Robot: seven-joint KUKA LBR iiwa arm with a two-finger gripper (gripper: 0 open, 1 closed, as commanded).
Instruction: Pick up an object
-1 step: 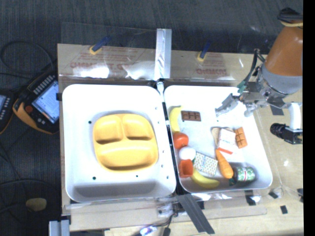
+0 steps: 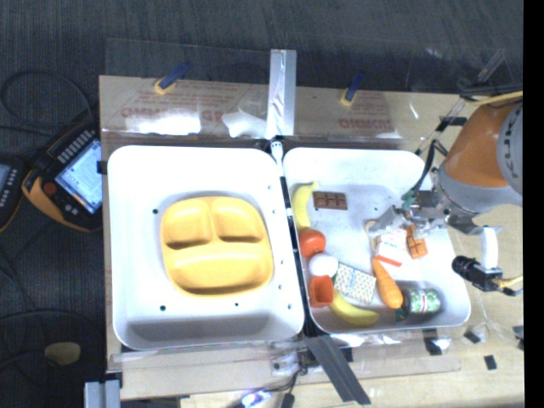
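Note:
The right bin [image 2: 357, 164] holds many small items. A banana [image 2: 302, 202] lies along its left wall, with a brown chocolate bar [image 2: 330, 201] beside it. Below them are a red tomato [image 2: 312, 242], a white egg [image 2: 322, 266], an orange cup [image 2: 320, 290], a checkered packet [image 2: 356, 284], a second banana [image 2: 353, 313], a carrot [image 2: 388, 284] and a green bottle [image 2: 418, 301]. My gripper [image 2: 410, 213] hangs low over the right side of this bin. Just below it are a red and white carton [image 2: 390, 247] and a small orange piece [image 2: 416, 246].
The left bin [image 2: 127, 253] holds a yellow divided tray [image 2: 217, 243]. A metal divider post [image 2: 281, 92] stands at the back between the bins. A handheld controller [image 2: 72, 181] lies off the bench at the left. The orange-banded arm [image 2: 476, 155] enters from the right.

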